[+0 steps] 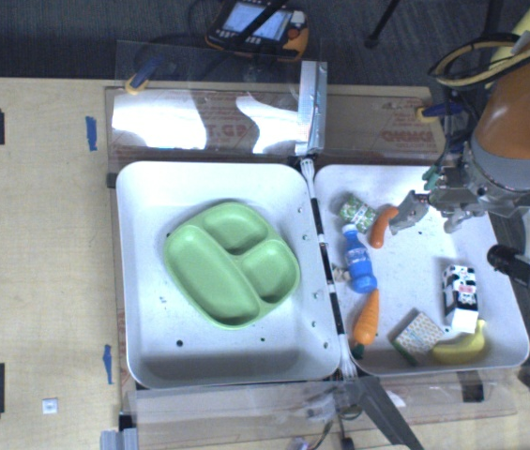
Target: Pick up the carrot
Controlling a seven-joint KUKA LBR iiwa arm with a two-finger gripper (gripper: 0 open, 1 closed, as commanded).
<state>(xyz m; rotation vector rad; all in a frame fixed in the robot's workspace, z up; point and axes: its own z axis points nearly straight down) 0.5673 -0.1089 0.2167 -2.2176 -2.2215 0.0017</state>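
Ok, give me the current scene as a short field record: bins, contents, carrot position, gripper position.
left bin: holds a green divided plate
right bin: holds the loose items
carrot: near the right bin's left wall, lower part, lying tilted, leafy end down
second orange piece: upper middle of the right bin, close by the gripper
other items: blue bottle, green can, black-and-white carton, banana, patterned sponge
gripper: over the upper part of the right bin, apart from the carrot
carrot status: lying in the bin, not yet picked up
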